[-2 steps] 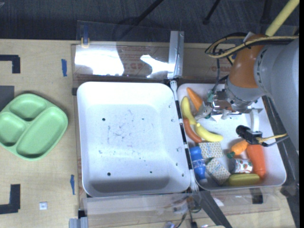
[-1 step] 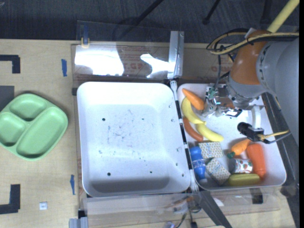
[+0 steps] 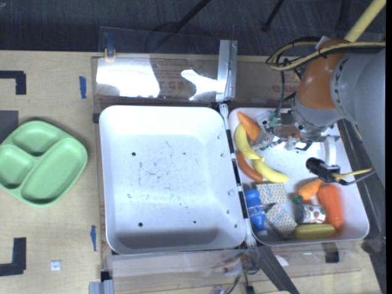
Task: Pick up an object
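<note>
Your pick candidates all sit in the right bin [image 3: 361, 222], centre-right of frame: banana [image 3: 254, 158], carrot [image 3: 247, 125] above it, red-orange piece [image 3: 331, 204], patterned blocks [image 3: 275, 207] and blue bottle [image 3: 254, 208] along the lower edge. Gripper [image 3: 277, 135] hangs over the bin's upper part beside the banana. Can't tell its finger state; nothing visibly held. Judgement: grasp and lift not yet done. Left bin [image 3: 122, 118] holds nothing to pick.

The grey arm [image 3: 361, 84] reaches in from the right, orange band [image 3: 315, 81] above the wrist, bent downward; its gripper [image 3: 274, 135] hangs low, pointing toward the left, fingers too blurred to read
</note>
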You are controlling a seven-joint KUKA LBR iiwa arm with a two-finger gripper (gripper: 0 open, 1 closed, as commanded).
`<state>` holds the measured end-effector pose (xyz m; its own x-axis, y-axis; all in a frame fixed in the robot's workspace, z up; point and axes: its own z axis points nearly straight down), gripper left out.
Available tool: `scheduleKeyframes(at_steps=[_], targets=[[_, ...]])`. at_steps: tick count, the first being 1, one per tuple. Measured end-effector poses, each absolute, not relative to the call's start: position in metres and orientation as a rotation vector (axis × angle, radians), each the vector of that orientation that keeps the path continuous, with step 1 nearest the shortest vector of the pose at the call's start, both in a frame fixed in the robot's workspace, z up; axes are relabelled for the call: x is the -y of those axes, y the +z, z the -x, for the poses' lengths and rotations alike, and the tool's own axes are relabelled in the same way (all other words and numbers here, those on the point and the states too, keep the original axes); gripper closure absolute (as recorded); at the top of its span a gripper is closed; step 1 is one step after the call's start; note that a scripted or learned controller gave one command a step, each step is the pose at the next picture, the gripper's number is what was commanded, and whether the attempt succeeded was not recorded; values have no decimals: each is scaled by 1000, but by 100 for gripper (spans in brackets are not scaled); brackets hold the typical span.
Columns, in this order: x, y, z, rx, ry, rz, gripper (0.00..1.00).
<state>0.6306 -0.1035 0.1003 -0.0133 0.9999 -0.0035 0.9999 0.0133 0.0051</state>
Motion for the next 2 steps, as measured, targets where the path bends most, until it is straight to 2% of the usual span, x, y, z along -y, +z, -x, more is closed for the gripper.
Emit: scheduleKeyframes(at_steps=[1,2], targets=[[103,86,-573,-1817,4,-2560,0],[149,154,-540,-1889,-1,-2510,0]])
